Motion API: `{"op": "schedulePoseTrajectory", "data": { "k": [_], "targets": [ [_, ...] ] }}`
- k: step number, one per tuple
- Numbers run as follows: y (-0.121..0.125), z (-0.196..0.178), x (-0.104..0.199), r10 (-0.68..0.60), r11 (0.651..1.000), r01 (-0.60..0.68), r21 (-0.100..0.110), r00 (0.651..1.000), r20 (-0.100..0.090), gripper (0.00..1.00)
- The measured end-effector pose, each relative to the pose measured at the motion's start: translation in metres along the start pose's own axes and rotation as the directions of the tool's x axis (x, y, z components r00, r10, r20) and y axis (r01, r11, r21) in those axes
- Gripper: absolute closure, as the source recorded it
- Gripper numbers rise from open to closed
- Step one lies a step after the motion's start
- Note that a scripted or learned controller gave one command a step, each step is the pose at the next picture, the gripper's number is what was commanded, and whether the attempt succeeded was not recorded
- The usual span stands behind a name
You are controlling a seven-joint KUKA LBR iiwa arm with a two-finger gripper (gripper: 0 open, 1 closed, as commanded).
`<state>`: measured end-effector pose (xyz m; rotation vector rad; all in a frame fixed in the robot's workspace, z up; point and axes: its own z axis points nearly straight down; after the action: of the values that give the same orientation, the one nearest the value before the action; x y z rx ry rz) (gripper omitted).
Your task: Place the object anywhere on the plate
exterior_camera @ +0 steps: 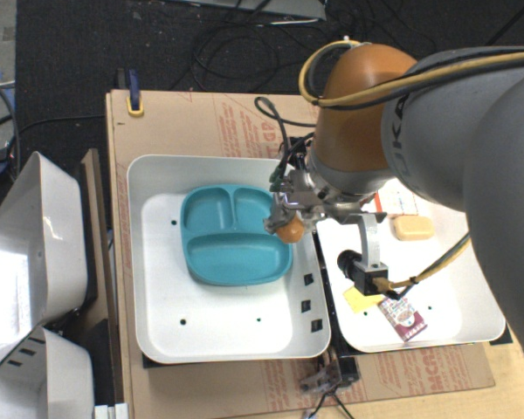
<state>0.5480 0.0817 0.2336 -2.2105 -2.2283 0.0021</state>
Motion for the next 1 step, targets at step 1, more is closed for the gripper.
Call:
{"op": "schedulePoseTrajectory", "data": {
  "k": [1],
  "targets": [
    [-0.0042,0.0025,0.0594,-0.001,1.000,0.001,-0.002,1.000,-0.001,1.00]
  ]
}}
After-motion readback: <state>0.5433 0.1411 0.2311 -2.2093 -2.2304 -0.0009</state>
